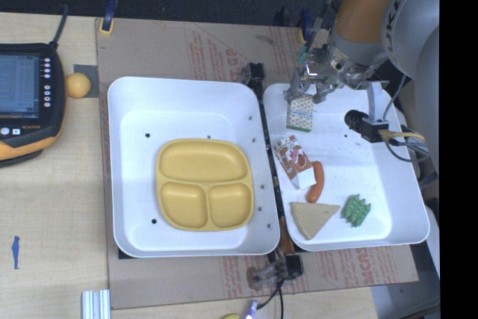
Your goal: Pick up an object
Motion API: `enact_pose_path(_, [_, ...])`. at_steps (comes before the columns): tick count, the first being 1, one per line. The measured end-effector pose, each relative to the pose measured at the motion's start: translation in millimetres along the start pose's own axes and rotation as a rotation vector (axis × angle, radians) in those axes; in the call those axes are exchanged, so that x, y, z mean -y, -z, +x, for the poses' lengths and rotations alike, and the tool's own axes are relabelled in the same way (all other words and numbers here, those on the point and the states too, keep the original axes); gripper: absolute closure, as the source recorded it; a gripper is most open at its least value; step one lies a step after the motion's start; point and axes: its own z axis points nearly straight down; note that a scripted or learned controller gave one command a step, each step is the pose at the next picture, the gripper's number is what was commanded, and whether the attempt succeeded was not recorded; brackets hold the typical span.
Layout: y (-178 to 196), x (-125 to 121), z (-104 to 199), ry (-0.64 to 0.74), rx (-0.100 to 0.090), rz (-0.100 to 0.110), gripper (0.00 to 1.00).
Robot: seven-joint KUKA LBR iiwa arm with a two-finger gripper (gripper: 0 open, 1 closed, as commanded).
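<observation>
The robot arm's hand [310, 90] grips a small patterned packet [300, 114] between its fingers, the packet hanging at the right bin's [403, 198] 11 o'clock corner. Below lie a snack wrapper [293, 159], a sausage [316, 181], a tan wedge [311, 218] and a green toy [356, 211]. The left bin [127, 160] carries a yellow divided plate [203, 184].
</observation>
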Motion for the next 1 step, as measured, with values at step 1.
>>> enact_pose_path(1, [9.4,63.8,34.2,0.001,0.003,0.006,1.0])
